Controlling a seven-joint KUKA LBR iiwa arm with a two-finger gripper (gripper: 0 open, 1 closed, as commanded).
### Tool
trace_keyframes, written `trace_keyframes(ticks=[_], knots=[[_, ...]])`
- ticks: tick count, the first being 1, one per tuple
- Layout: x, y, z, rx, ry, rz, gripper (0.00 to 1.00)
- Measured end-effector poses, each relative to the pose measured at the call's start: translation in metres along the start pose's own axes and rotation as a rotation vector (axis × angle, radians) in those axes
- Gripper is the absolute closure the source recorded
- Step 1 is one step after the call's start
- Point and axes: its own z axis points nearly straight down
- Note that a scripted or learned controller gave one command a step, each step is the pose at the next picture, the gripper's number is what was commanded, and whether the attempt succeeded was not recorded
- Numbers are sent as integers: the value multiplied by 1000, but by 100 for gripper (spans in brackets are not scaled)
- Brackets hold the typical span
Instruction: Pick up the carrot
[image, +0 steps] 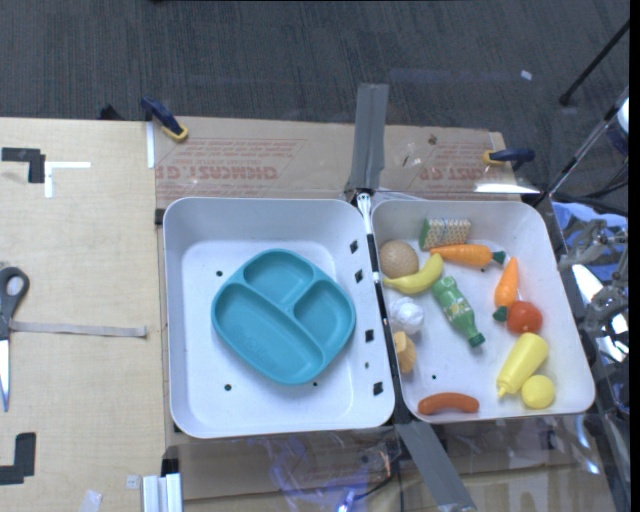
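One carrot (467, 255) lies crosswise near the far wall of the right bin (556, 250). A smaller carrot (507, 283) is just beside it, above a tomato (524, 317). One banana (415, 277) and one green bottle (457, 310) lie nearby. The left bin (190, 300) holds one blue plate (283, 316). I cannot tell how my jaws stand.
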Motion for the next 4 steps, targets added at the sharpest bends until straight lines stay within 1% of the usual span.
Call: trace_keyframes(ticks=[1, 2, 3, 4], knots=[[3, -1, 190, 5, -19, -169, 0], [-100, 6, 194, 0, -2, 154, 0], [-102, 7, 184, 2, -6, 150, 100], [-102, 7, 183, 1, -7, 150, 0]])
